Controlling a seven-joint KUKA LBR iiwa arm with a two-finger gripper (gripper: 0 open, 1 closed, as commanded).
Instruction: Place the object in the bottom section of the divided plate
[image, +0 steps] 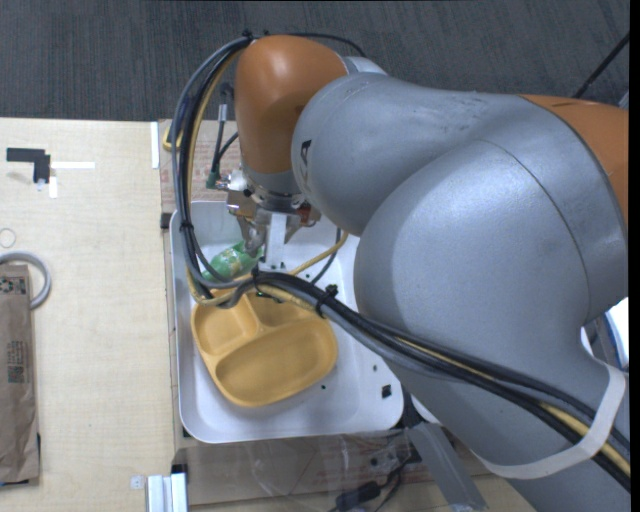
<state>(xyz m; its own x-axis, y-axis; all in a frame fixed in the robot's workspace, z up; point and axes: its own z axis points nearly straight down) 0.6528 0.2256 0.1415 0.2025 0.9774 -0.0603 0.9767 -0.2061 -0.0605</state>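
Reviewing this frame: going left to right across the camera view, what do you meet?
Brown paper bag at the left edge → wooden bench top → green object → yellow divided plate in the white bin → grey arm.

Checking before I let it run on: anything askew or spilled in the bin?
Nothing spilled. The yellow divided plastic plate lies flat in the shallow white bin; the green object lies just above it beside the gripper, outside the plate.
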